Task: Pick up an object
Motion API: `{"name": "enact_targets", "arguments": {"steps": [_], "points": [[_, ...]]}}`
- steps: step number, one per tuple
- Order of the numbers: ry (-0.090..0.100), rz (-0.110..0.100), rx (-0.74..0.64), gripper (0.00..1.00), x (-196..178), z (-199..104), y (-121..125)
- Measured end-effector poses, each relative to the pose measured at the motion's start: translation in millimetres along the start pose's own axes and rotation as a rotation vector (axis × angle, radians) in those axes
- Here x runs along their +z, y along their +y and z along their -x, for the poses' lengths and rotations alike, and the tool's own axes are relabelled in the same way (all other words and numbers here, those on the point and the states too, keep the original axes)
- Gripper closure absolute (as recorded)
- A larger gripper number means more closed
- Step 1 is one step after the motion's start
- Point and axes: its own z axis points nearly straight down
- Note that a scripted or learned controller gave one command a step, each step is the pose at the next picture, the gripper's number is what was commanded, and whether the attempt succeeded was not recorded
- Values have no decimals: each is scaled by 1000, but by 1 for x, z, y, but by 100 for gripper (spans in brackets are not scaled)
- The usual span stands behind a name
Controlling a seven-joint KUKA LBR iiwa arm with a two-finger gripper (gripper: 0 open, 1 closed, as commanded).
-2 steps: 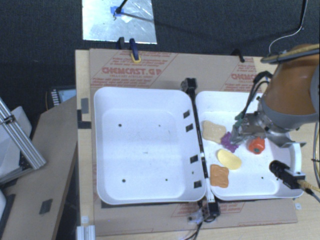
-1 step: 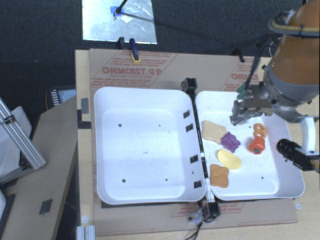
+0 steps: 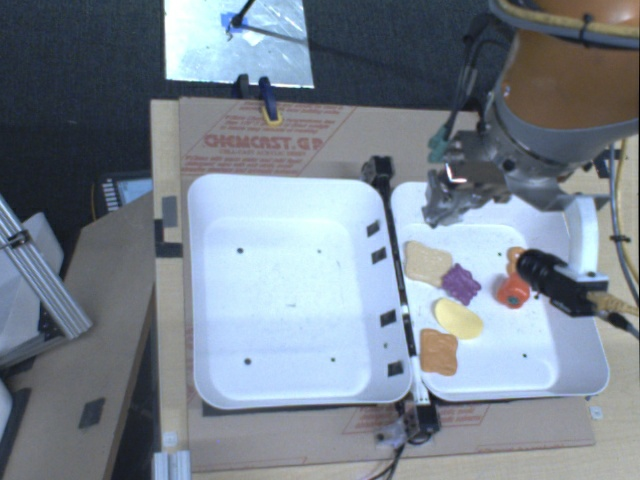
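The right white bin (image 3: pixel 560 368) holds several small things: a tan cracker-like slab (image 3: pixel 427 263), a purple lump (image 3: pixel 461 283), a pale yellow oval (image 3: pixel 458 319), an orange-brown square (image 3: pixel 438 352) and a red-orange piece (image 3: pixel 513 293) with an orange bit (image 3: pixel 514 258) just behind it. My gripper (image 3: pixel 438 211) hangs over the back left corner of that bin, above and behind the tan slab. Nothing shows held at its tip.
The left white bin (image 3: pixel 290 288) lies beside the right one, with a black hinge strip (image 3: pixel 392 268) between them. Both rest on a cardboard sheet (image 3: pixel 270 138). A shiny metal plate (image 3: pixel 238 28) lies behind the bench.
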Motion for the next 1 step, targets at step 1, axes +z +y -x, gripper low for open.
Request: {"name": "enact_targets", "arguments": {"steps": [1], "points": [[-1, -8, 0, 100, 9, -78, 7]]}}
